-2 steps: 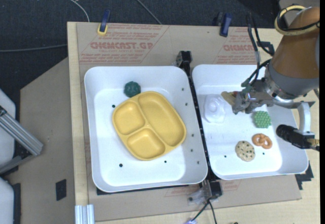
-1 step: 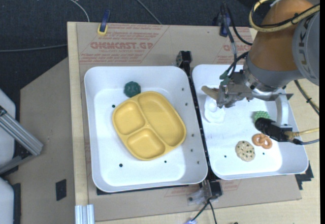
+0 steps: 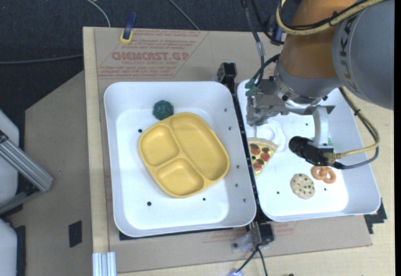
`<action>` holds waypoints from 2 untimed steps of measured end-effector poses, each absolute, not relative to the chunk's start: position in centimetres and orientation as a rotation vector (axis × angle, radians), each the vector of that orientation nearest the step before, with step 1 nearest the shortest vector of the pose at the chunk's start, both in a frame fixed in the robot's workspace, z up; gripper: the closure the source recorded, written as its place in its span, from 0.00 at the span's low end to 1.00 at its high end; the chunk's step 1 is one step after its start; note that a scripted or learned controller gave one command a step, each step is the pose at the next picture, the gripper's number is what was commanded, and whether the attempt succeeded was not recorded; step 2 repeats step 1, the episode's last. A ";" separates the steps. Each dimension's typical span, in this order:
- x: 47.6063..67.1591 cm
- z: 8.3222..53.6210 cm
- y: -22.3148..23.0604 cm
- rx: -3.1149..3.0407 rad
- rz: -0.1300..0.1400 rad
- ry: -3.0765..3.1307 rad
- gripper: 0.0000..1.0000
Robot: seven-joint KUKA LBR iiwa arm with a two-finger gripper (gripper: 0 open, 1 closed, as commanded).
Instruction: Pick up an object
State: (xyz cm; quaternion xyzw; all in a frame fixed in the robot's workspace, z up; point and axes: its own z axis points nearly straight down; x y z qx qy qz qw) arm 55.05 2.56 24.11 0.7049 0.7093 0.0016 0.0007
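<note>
You see the arm reaching in from the right, over the right bin. Its claw hangs at the upper left part of this bin, close to the wall that meets the left bin. From this angle you cannot tell if the claw is open or closed, because the wrist covers it from above.

The things that can be picked lie in both bins. In the right bin, a pizza slice lies just below the claw, against the left wall of the bin; whether the claw touches it, you cannot tell. A cookie lies lower, near the middle of the bin floor. A pretzel is just beside the cookie, on its upper right, and the two are slightly apart.

In the left bin, a yellow plate with three compartments lies flat and turned at a slant, taking much of the floor. A green lump sits at the upper left edge of the plate, touching it or almost touching.

Both bins rest side by side on the surface, a brown sheet with red print.
</note>
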 end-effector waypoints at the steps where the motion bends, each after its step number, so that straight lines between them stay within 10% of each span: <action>1: 57.1 23.9 7.3 2.214 0.005 2.227 1.00; 2: 57.1 23.9 7.3 2.214 0.005 2.227 1.00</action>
